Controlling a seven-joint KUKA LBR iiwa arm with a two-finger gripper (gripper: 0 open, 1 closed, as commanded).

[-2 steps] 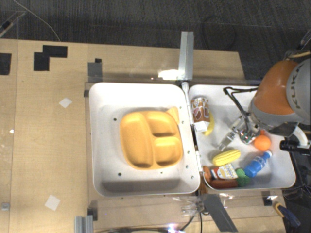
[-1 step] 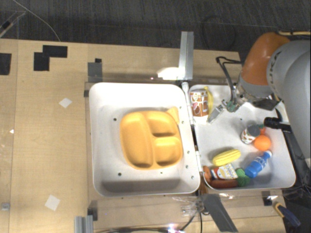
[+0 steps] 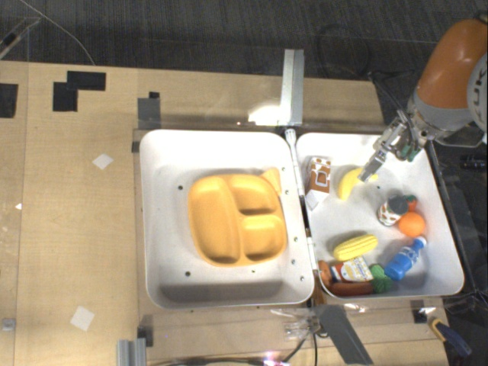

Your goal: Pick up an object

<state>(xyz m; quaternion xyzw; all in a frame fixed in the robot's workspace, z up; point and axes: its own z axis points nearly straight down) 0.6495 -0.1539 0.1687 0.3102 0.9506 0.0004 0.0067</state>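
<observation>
My gripper (image 3: 370,169) hangs over the upper part of the right bin (image 3: 442,204), reaching in from the upper right. Its tip is just above and to the right of a small yellow banana (image 3: 348,184), very close to it; whether they touch is unclear. Left of the banana lies a brown and white carton (image 3: 319,175). Lower in the same bin are a yellow corn cob (image 3: 355,245), an orange ball (image 3: 412,225), a dark and white round item (image 3: 393,210) and a blue bottle (image 3: 404,259).
A large yellow divided tray (image 3: 236,219) lies in the left bin (image 3: 164,204). A red and white packet (image 3: 348,271) and a green piece (image 3: 381,283) sit at the right bin's front edge. A metal post (image 3: 293,90) stands behind the divide.
</observation>
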